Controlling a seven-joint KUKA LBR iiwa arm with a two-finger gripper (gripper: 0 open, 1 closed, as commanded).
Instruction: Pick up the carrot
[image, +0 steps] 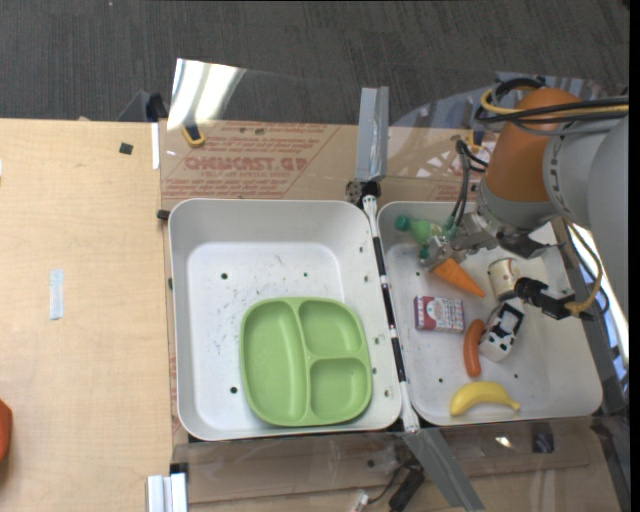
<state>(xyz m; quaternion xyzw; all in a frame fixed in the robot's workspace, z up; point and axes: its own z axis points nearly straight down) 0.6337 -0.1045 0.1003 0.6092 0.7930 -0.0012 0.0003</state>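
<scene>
The orange carrot (459, 276) lies in the right bin (560, 400), near its upper middle, pointing down and to the right. My gripper (447, 249) hangs low over the carrot's thick upper-left end, under the arm's orange band (522, 160). Whether it touches the carrot is too small to tell.
A green bottle (419, 228) lies just left of the gripper. Around the carrot are a white cup (500, 273), a pink carton (439, 314), a black-and-white toy (502, 331), a red sausage (472, 348) and a banana (483, 399). The left bin (200, 260) holds a green divided plate (305, 360).
</scene>
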